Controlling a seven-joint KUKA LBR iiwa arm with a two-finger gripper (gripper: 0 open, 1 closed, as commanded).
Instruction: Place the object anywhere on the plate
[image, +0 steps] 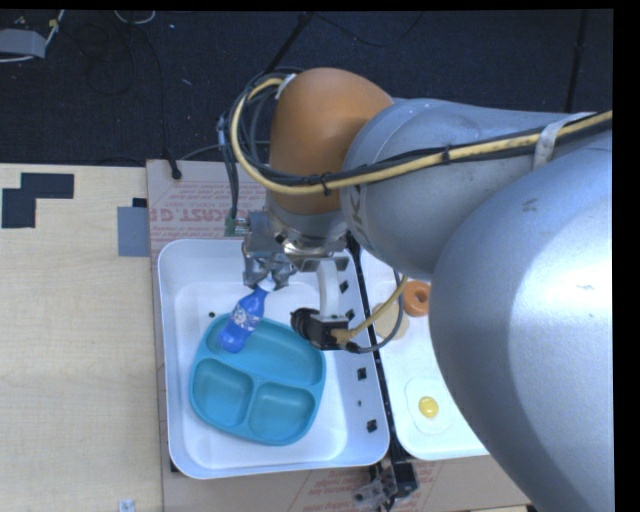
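The blue divided plate (258, 388) lies in the left white bin (180, 300). A small blue object (243, 320), seemingly a bottle with a pale crumpled middle, is seen tilted over the plate's upper left rim, its top just below the gripper (268, 276). Whether the jaws are clamped on it or parted cannot be told. For the step to go well, the object is best lowered over a compartment, inward of the plate's rim, before release, so it is not tipped off the edge.
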